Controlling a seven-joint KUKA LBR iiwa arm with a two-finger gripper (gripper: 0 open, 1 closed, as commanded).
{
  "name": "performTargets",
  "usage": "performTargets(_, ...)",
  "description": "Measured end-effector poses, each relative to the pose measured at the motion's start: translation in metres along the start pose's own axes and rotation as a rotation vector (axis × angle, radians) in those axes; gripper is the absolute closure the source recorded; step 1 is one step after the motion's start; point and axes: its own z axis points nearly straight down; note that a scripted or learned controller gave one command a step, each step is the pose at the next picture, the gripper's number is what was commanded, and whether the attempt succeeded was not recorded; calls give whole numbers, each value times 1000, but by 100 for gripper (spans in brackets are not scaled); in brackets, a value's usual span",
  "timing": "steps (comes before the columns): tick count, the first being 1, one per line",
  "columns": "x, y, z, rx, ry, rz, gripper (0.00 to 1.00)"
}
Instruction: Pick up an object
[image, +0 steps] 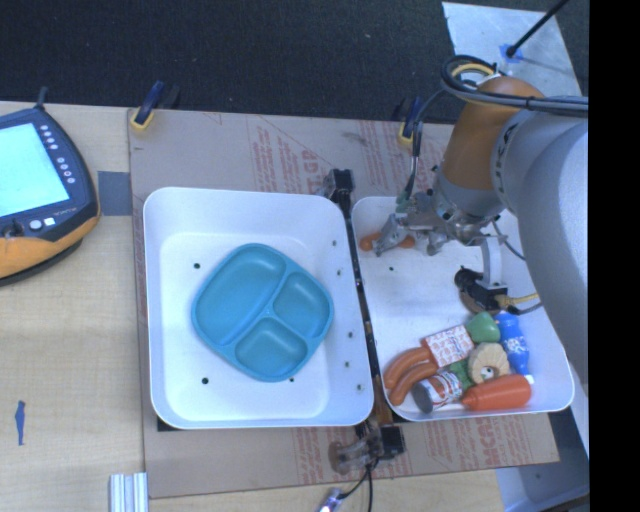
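Note:
My gripper (410, 243) hangs low over the far left corner of the right bin (400, 300). Its two fingers are spread apart, open, with bare bin floor between them. A small orange piece (368, 241) lies just left of the left fingertip, against the bin's wall. Toy foods are heaped in the near right corner, well away from the gripper: red sausages (404, 368), a red and white carton (448, 345), a green piece (483, 327), a blue bottle (514, 341), a tan round piece (488, 361), an orange carrot (497, 393) and a dark can (427, 394).
The left bin (160, 300) holds a blue divided plate (262, 311) at its middle. An orange-edged tablet (35, 185) lies on the bench at far left. The grey arm (540, 180) with its orange band rises over the right bin's far right.

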Motion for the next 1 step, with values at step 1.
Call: performTargets(1, -17, 0, 0, -4, 1, 1, 0)
